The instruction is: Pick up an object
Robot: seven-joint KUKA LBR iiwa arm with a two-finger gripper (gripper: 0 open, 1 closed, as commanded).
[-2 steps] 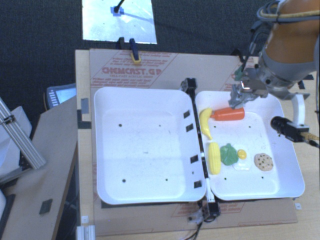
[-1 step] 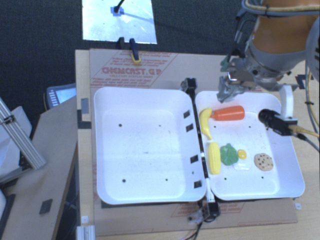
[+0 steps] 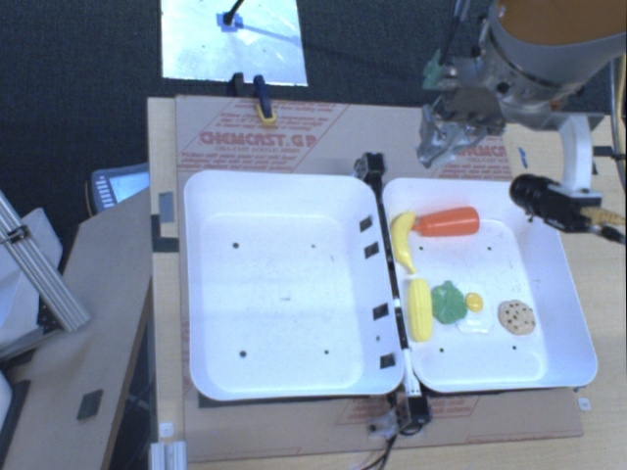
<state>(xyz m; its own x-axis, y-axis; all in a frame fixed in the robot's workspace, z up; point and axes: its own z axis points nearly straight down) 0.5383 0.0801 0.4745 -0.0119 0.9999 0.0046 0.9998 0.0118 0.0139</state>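
Claw (image 3: 443,151) state unclear, above right bin (image 3: 558,262); carrot (image 3: 448,222), banana (image 3: 403,240) beneath.

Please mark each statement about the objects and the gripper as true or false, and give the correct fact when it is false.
1. The carrot lies in the right bin. True.
2. The cookie lies in the left bin. False: it lies in the right bin.
3. The gripper holds the banana. False: the gripper is above the bin's far edge and the banana lies in the bin.
4. The corn lies near the divider. True.
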